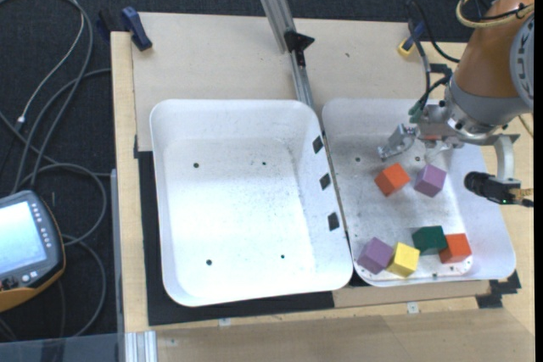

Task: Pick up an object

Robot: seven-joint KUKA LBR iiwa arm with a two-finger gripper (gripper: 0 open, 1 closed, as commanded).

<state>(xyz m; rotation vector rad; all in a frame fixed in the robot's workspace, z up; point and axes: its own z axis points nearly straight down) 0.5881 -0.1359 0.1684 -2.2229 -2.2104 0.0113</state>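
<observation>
Nearest the bench's front edge, four blocks cluster in the right bin (501, 254): a purple block (375, 254) touching a yellow block (405, 259), and just beside them a green block (428, 238) against an orange-red block (456, 247). Further back in the same bin lie an orange block (392, 179) and a second purple block (430, 180), near one another but apart. Just behind these two hangs the gripper (416, 142), with the arm (496, 64) reaching in from the right. Its claw stands spread, one metal finger (392, 143) angled out toward the bin's middle, and nothing sits between the fingers. The left bin (170, 119) sits alongside, well apart from the claw.

Assessment: no block is lifted; every one rests on the bin floor. The pick is not yet made. Closing on a block, most likely the orange or the nearby purple one, and raising it remain to be done.
</observation>
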